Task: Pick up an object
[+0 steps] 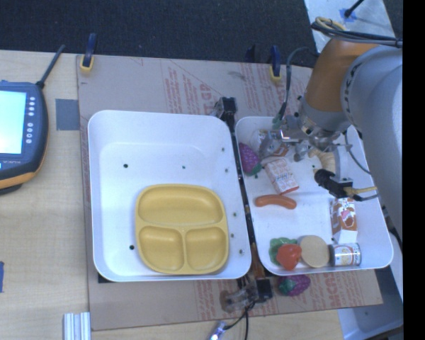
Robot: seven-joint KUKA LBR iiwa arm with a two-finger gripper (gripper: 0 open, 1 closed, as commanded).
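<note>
I see the arm (354, 76) reaching in from the upper right of the frame, its jaws (292, 142) low over the top end of the right bin (372, 264); I cannot tell how far apart they stand or whether they grip anything. Just below them lies a small white packet with a red label (281, 176), a purple grape bunch (250, 159) to its left. Lower, a toy hot dog (275, 202) lies mid-bin, a carton (344, 220) and a can (346, 255) at the right edge. A red tomato (288, 256) and a tan disc (314, 251) sit along the bottom. The left bin (163, 129) holds 1 yellow divided plate (182, 228). A teach pendant (13, 134) rests on the tabletop (28, 261) at far left.
</note>
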